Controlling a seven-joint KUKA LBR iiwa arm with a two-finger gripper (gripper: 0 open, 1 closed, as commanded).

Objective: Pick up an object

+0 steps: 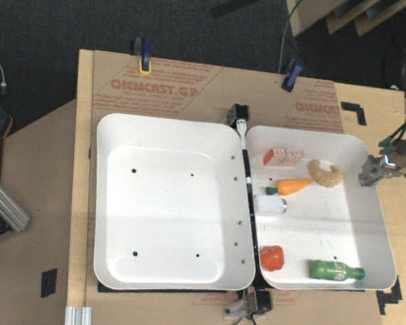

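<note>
The right bin (368, 231) holds several objects. An orange and white carton (283, 157) lies near its far rim, with a tan croissant-like piece (326, 174) beside it. An orange carrot (293, 187) lies just in front of them, and a small white item (270, 205) sits by the bin's left wall. A red pepper-like object (272, 258) and a green bottle (335, 271) on its side rest near the front rim. My gripper (375, 171) hangs over the bin's right rim, to the right of the croissant piece and apart from every object.
The left bin (113, 207) sits beside the right one, their walls meeting at a black divider strip (247, 191). Both rest on a brown board (196, 86) held by two blue clamps (143, 52). Cables hang near the arm at the right edge.
</note>
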